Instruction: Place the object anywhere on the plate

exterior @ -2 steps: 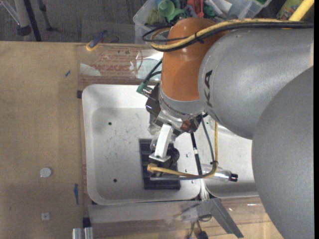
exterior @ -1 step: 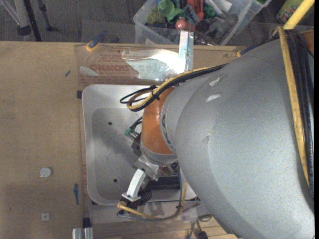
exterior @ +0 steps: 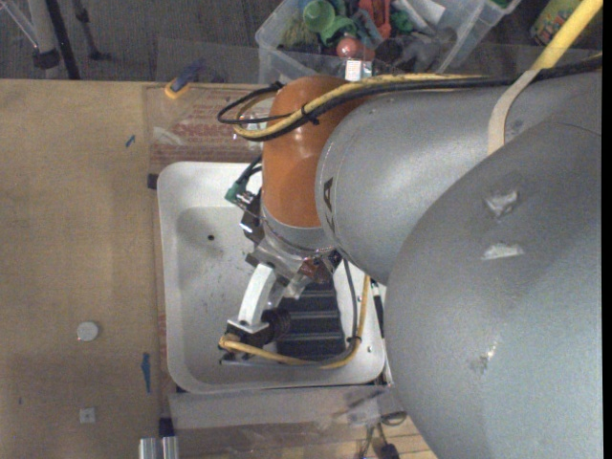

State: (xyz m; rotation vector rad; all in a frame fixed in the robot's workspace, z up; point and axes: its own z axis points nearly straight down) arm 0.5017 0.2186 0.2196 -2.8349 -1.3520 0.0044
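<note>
The big grey arm with its orange band reaches in from the right and covers much of the view. The gripper hangs low over the near part of a white bin, pointing down toward the bin floor. A small green thing peeks out at the bin's far side, just left of the orange wrist and mostly hidden by it. I cannot make out what it is. The arm hides the right part of the bin and whatever lies there.
The left half of the bin floor is bare white apart from a small dark speck. A clear box of colourful toys stands beyond the bench. A grey disc lies on the wooden benchtop to the left.
</note>
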